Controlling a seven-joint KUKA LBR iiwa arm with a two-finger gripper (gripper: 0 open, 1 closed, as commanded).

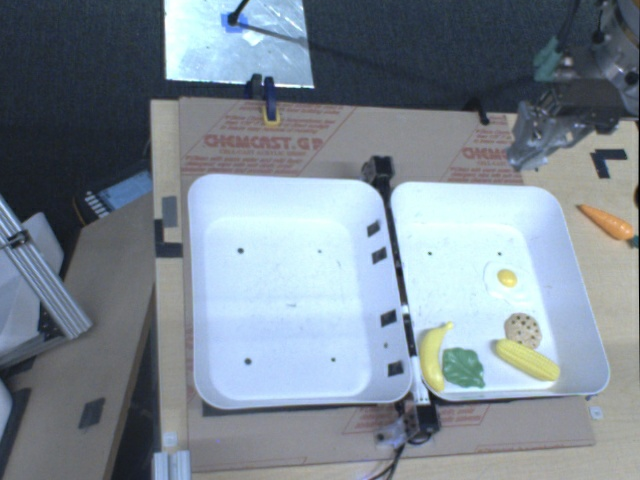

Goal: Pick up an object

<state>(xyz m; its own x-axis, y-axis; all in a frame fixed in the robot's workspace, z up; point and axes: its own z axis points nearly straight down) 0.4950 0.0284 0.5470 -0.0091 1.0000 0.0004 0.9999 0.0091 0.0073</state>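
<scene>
- Nearest the camera, along the front wall of the right bin (575,268), lie a yellow banana (433,356), a green leafy piece (464,368) touching the banana's right side, and a yellow corn cob (527,360) lying at a slant toward the bin's front right corner.
- Just behind the corn cob sits a round tan cookie (521,328), close to it but apart from the green piece.
- Farther back in the same bin lies a fried egg (505,279) with a yellow yolk, its white hard to tell from the bin floor; it is well apart from the cookie.
- The left bin (205,268) stands side by side with the right one, joined along a dark hinge strip with black clips.
- Both bins rest on a brown cardboard sheet (300,133) printed with red lettering, which lies on the desk (110,268).
- To the right of the right bin, an orange carrot (607,221) lies on the desk, outside both bins.
- Beyond the right bin's back right corner, the claw (527,146) hangs above the cardboard and desk, outside the bin and well apart from every object; nothing is between its fingers, and I cannot tell how far they are spread.
- Farthest back, a shiny metal plate (238,26) lies on the dark carpet.
</scene>
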